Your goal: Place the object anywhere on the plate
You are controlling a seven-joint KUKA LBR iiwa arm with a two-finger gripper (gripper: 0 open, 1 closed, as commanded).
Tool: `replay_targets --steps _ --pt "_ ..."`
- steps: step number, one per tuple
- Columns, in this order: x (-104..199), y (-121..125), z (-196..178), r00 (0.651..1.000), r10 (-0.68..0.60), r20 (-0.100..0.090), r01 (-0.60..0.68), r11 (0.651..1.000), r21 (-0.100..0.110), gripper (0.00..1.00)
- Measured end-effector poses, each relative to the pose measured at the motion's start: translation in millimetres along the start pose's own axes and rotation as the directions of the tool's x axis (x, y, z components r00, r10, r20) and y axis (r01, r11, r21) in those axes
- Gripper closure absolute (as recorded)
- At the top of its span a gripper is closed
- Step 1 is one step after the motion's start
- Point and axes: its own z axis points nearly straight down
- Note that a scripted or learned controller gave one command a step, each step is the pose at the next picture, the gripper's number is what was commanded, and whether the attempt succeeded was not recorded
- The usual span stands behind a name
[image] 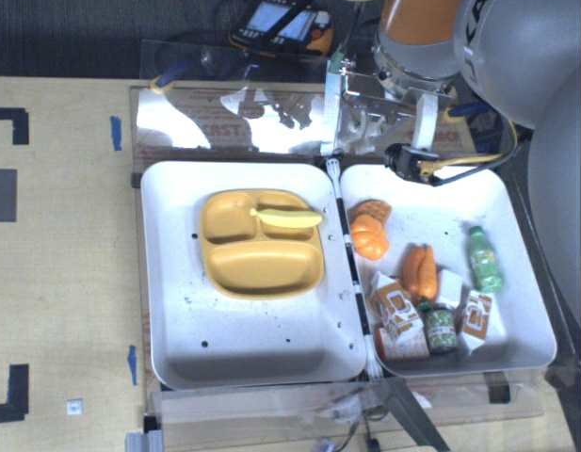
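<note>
Orange pumpkin (369, 241), carrot (421, 269), green bottle (483, 260), cartons (395, 311) in right bin (521, 243).

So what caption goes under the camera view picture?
Banana lying on the yellow plate in the left bin; toy foods fill the right bin.

We see a divided plate (262, 257) in the left bin (177, 328), a banana (288, 217) lying on its rear rim. The right bin (525, 290) holds a small pumpkin (369, 239), a carrot (421, 270), a bottle (483, 259) and cartons (395, 313).

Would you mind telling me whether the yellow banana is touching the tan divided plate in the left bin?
Touching. The camera view shows the banana lying across the plate, resting on the ridge between its upper compartments, with no gap visible beneath it.
</note>
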Motion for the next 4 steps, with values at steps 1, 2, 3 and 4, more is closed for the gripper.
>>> replay_targets --steps 1,2,3,4 --pt "-1.8 -73.2 118.5 0.932 0.362 0.002 -0.362 0.932 0.007 1.0" --pt "-30.1 -70.7 77.8 0.956 0.292 0.0 -0.292 0.956 0.001 1.0" --pt "8.3 -20.6 110.8 0.988 0.152 0.0 -0.152 0.988 0.001 1.0" --pt "40.0 -12.3 103.5 0.958 0.286 0.0 -0.286 0.958 0.001 1.0"
